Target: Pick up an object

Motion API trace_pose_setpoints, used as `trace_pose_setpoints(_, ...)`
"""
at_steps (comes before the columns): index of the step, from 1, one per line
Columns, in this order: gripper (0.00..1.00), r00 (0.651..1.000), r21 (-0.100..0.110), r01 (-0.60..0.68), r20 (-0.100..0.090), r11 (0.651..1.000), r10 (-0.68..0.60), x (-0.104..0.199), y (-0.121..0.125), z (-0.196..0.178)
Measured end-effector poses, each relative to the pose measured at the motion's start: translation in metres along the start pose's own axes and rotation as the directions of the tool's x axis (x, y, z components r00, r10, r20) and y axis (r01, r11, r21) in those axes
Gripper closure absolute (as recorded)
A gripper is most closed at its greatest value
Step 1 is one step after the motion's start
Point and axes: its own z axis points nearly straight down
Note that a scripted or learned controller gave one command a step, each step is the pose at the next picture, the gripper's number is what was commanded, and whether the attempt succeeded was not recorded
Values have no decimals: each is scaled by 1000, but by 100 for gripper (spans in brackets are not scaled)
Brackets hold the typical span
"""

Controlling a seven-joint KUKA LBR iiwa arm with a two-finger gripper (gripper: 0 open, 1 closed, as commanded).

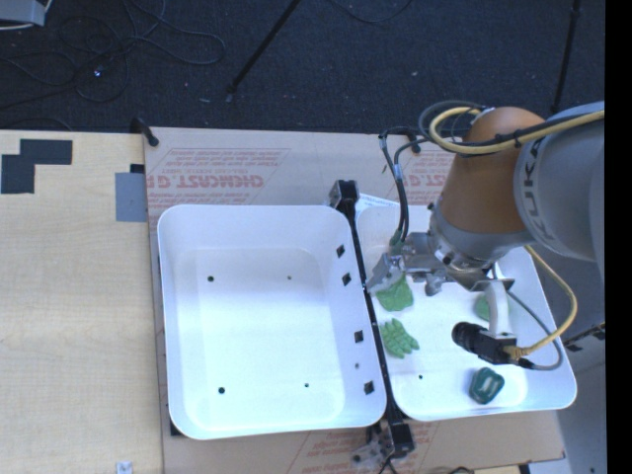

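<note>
1. I'm looking down on the bench, and the grey arm with its orange band point(491, 181) fills the right side of the frame, leaning in over the right-hand shallow white bin point(553, 388).
2. The two-finger gripper point(403, 276) sits low in that bin, close against the black divider strip point(361, 304) running between the two bins.
3. A light green, lumpy soft object point(395, 296) lies right at the gripper, touching or just under the metal fingers point(387, 268). I cannot tell from here how far the fingers are spread, nor whether they have that piece between them.
4. Just below it, a second green, ridged leafy piece point(399, 339) rests on the bin floor, apart from the gripper.
5. Toward the lower right of the bin I see a small dark teal, rounded object point(486, 385) lying on its own.
6. A pale green scrap point(481, 306) peeks out beside the wrist hardware, partly hidden.
7. A yellow cable point(559, 334) loops from the wrist past a black connector point(477, 342).
8. The left-hand shallow white bin point(197, 227) sits mid-frame on brown cardboard point(247, 171).
</note>
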Motion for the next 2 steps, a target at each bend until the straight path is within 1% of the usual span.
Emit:
trace_pose_setpoints(1,0,1000,1,-10,4,1000,10,-53,20,59)
trace_pose_setpoints(2,0,1000,-4,-8,3,1000,8,-74,52,99)
